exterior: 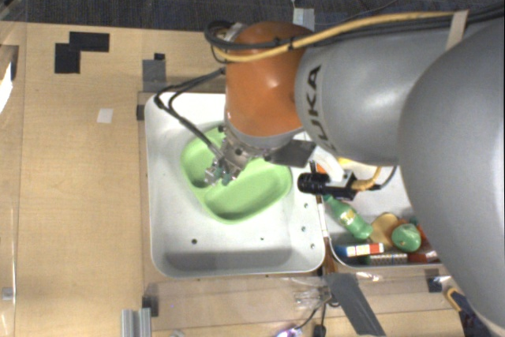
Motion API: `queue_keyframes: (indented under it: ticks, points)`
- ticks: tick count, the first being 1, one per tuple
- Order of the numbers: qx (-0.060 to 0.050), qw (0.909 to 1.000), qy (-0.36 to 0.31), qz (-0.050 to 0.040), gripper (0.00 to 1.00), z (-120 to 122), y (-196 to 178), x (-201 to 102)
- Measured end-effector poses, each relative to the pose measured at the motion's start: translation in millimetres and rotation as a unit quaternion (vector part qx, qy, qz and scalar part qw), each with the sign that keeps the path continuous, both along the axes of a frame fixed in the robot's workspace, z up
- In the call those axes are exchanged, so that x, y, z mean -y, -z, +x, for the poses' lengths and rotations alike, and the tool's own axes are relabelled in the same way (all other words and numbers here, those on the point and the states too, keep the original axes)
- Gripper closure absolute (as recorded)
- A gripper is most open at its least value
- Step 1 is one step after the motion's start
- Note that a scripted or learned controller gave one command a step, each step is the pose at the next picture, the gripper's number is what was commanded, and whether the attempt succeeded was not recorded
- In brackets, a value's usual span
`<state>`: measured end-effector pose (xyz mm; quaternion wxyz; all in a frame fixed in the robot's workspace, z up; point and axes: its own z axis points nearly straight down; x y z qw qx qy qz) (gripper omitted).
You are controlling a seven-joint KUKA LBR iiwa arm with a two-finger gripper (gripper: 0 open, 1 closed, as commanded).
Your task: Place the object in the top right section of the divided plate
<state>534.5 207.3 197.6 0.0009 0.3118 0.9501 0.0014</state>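
Biggest worry here is the gripper point(221, 171) bumping or dragging the green plate point(264, 189), since it hangs right over the middle of it, low enough that I can't see any gap. I honestly can't tell how its jaws stand, and I can't see any object between them, so if the thing to be placed isn't really held, the drop just puts nothing in the section. And if it is held, the arm point(347, 102) covers the far side of the plate, dividers included, so landing in the wrong section or on a ridge looks like a real risk.

The plate sits in the middle of the left bin point(170, 245), nearer its far edge. Where the object itself is, I can't say for sure.

Counting: two white bins, one green plate, one arm with one gripper. In the right bin point(335, 252), near its front edge, I make out one green bottle point(351, 221), one green round fruit point(405, 236), one tan round thing point(385, 223) and one red and white marker point(364, 250). More may be hidden under the arm
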Motion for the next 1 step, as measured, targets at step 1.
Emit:
queue_keyframes:
  ticks: [1]
  points:
    - [0.0,0.9664,0.257,-0.0001,1.0,56.0,-7.2,36.7]
